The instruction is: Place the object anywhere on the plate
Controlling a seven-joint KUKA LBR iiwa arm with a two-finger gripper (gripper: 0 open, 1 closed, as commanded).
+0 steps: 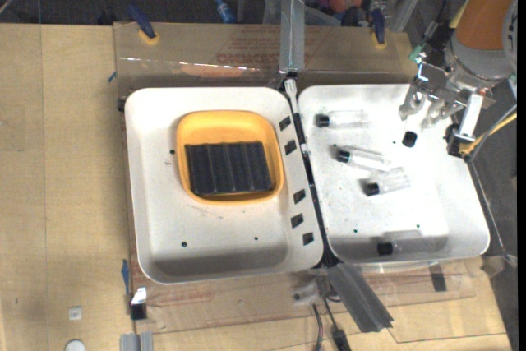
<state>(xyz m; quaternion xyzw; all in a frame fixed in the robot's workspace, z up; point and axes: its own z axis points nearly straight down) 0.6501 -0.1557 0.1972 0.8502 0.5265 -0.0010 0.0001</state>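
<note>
Hanging over the far right corner of the right bin (460, 214), the gripper (429, 104) is seen with nothing between its fingers; whether they are spread or closed cannot be told. Three clear tubes with black caps (355, 154) lie to its left and nearer the camera. Further left, a yellow plate (226, 123) bearing a black ribbed block (228, 167) sits in the left bin (156, 234).
</note>
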